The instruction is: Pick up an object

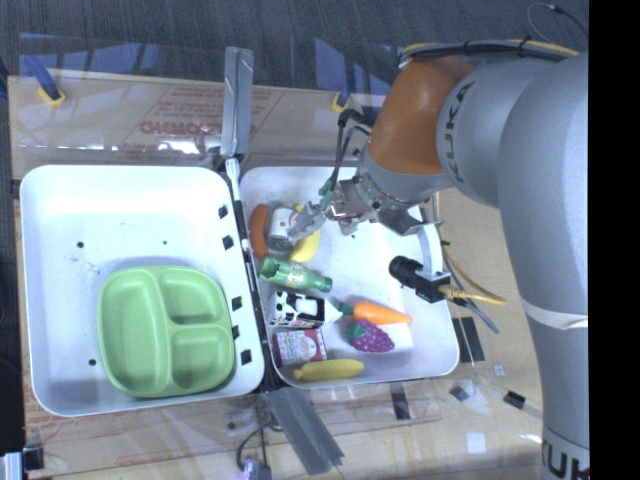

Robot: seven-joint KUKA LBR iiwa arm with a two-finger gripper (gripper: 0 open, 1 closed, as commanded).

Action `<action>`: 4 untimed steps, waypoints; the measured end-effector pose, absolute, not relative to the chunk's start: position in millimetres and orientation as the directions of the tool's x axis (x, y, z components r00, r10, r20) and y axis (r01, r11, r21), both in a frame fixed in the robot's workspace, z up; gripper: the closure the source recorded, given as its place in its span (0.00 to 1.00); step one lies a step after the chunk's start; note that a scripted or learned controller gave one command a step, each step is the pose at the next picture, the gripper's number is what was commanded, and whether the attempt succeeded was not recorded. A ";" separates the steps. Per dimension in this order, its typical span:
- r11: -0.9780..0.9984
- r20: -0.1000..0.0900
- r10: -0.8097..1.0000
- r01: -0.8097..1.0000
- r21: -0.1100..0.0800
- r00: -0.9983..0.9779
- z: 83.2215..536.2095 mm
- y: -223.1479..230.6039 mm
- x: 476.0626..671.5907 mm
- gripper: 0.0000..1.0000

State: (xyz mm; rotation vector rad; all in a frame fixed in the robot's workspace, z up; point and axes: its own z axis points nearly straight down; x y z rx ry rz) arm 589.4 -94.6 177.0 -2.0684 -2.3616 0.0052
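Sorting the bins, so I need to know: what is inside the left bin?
The left bin holds one green divided plate, its three compartments bare. The bin floor beneath the plate is covered.

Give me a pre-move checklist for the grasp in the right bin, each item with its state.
1. Hand over the right bin: ok.
2. Target near hand: the silver can and yellow piece lie by it: ok.
3. Object in the hand: cannot tell.
4. Room around target: the green bottle and orange item crowd it: not ok.
5. Green tray lies in the left bin, out of the way: ok.
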 end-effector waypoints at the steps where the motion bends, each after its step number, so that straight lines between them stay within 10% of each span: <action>1: 0.095 0.000 0.996 0.996 -0.002 -0.095 90.7 -111.8 599.4 0.00; 2: 0.098 -0.003 0.995 0.995 -0.001 -0.098 101.2 -112.7 600.1 1.00; 4: 0.092 0.000 0.996 0.996 0.000 -0.092 201.3 -78.9 622.2 1.00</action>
